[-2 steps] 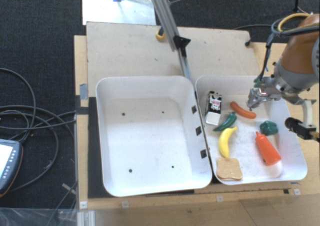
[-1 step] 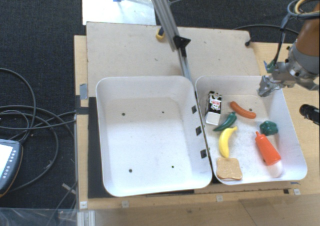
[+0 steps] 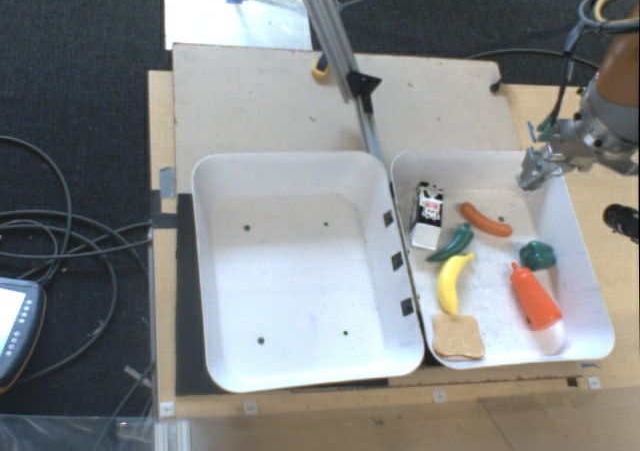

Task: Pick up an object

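**White bins, and my gripper at the far corner**

White plastic lay under me in two shallow trays side by side. My gripper (image 3: 533,171) hung over the back right corner of the right bin (image 3: 590,284), near its rim, with my grey arm and its orange band reaching in from the right. Whether my fingers stood wide or narrow I could not tell from this slant; nothing showed between them.

All the things to pick sat in that right bin. A small black-and-white box (image 3: 429,210) stood against the wall shared with the left bin (image 3: 215,269). Just beside it lay a sausage (image 3: 486,220), and below that a green pepper (image 3: 451,243) touching the top of a yellow banana (image 3: 453,282). A slice of bread (image 3: 459,338) rested at the near edge, just under the banana. To the right, an orange bottle (image 3: 536,305) with a pale end lay tilted, a dark green lump (image 3: 537,255) near its top. My gripper was well apart from all of them.
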### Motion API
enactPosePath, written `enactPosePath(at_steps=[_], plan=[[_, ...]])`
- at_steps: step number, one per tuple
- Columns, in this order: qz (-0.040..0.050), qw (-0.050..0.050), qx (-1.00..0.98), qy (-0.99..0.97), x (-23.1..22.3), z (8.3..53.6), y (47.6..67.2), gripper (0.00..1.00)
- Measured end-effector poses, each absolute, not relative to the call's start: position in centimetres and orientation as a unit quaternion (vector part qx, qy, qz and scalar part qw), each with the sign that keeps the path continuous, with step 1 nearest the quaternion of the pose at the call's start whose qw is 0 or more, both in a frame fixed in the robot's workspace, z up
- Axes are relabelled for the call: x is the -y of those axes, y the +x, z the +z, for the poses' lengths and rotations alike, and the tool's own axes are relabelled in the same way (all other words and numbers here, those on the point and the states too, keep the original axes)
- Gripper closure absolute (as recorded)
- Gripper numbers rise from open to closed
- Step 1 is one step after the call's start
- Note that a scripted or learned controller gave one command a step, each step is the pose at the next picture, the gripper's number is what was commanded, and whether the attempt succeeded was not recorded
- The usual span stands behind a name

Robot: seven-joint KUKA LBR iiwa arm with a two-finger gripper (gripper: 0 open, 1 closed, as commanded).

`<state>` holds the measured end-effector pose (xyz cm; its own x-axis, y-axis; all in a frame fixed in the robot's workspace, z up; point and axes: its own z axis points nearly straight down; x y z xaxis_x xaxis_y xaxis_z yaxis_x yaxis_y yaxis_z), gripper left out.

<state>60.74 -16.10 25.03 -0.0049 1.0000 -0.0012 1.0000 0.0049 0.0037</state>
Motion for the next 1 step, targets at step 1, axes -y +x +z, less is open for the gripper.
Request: enactPosePath(at_steps=[1], plan=[[0.0018, 0.001, -0.711, 0.703, 10.59, 25.69, 62.41, 1.0]])
